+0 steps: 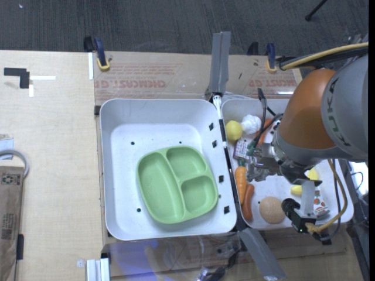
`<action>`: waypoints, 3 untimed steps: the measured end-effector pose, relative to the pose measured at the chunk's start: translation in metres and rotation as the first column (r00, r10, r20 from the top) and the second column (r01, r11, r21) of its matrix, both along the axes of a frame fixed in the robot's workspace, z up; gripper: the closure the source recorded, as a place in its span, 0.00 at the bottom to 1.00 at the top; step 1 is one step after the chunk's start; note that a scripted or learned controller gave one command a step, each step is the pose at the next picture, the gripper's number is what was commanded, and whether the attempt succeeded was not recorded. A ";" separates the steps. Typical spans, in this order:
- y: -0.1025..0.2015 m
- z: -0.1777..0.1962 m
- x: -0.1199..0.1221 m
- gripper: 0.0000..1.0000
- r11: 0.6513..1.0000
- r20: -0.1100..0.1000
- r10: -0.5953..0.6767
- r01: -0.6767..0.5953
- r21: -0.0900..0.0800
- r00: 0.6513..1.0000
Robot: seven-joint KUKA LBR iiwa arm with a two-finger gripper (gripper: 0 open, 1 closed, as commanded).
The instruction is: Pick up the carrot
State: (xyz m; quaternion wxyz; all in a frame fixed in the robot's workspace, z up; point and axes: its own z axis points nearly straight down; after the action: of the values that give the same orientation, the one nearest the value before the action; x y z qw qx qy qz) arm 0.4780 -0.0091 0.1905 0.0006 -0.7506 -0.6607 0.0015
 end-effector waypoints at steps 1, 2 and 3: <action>0.014 0.000 0.000 1.00 0.885 0.000 0.466 -0.466 0.002 0.885; 0.026 0.000 0.023 1.00 0.785 0.001 0.620 -0.620 0.001 0.785; 0.110 0.001 0.062 1.00 0.889 -0.001 0.458 -0.458 0.000 0.889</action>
State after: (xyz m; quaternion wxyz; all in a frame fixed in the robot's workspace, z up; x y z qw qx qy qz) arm 0.5405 0.1008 0.1914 0.0005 -0.5739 -0.8189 0.0019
